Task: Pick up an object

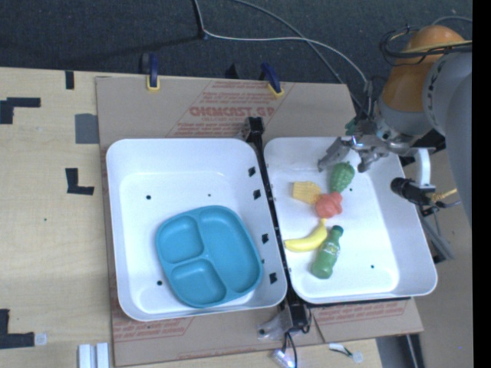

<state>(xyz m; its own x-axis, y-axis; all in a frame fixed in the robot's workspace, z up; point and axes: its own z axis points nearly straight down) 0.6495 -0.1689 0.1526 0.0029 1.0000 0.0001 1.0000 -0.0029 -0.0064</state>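
Pincer [350,158] seen spread open at twelve o'clock in the right bin [383,278], nothing gripped, green pickle [341,177] just below it, red fruit [329,205] at six o'clock of that, banana [304,240] and green bottle [327,254] lower down, blue tray [207,256] left.

The end effector [351,153] hangs over the right bin [383,274], fingers spread, just above a dark green toy [341,177]; a blue divided plate [207,255] lies in the left bin [130,175].

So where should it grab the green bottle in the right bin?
Probably across the green bottle's wide lower body, coming straight down. It lies tilted, cap toward the banana, which crowds its neck side, so closing across the body's width looks easier.
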